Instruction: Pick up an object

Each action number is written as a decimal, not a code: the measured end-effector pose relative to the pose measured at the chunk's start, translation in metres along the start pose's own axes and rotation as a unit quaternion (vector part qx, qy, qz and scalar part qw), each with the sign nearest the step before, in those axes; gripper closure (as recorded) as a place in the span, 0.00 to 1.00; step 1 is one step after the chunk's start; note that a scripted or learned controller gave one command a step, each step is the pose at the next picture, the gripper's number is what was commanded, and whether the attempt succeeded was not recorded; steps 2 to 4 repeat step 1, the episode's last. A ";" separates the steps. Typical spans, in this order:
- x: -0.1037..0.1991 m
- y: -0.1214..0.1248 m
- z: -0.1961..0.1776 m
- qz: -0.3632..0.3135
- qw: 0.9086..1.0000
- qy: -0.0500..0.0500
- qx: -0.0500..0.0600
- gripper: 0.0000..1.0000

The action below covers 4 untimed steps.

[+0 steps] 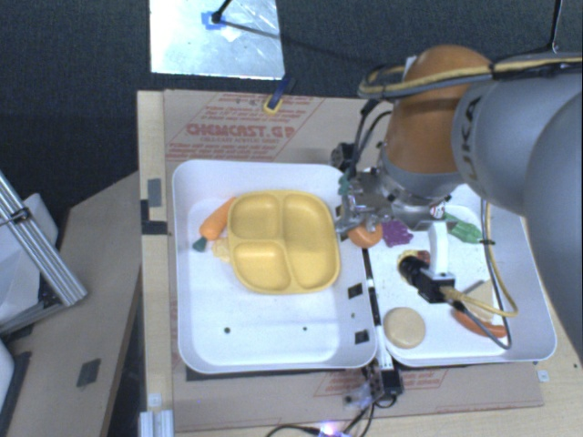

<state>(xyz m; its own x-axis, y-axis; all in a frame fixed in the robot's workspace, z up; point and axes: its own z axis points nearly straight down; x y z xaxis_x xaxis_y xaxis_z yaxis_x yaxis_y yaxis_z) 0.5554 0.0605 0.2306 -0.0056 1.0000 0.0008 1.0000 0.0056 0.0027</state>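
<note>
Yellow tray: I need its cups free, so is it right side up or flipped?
Right side up: the yellow tray shows three hollow compartments facing up, lying flat in the left bin.

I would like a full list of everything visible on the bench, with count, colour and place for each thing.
white bins: 2, white, side by side on the bench
divided plate: 1, yellow, in the left bin
toy carrot: 1, orange with a green end, left bin, at the plate's left edge
round orange piece: 1, orange, right bin, near the divider
purple piece: 1, purple, right bin
green piece: 1, green, right bin
tan round piece: 1, tan, right bin, front
cardboard sheet: 1, brown, under the bins
arm: 1, grey with orange band, from the right
gripper: 1, above the divider
</note>
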 end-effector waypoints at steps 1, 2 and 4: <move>0.007 -0.009 -0.003 0.000 1.000 0.000 0.001 1.00; 0.007 -0.009 -0.003 0.000 1.000 0.000 0.001 1.00; 0.007 -0.009 -0.003 0.000 1.000 0.000 0.001 1.00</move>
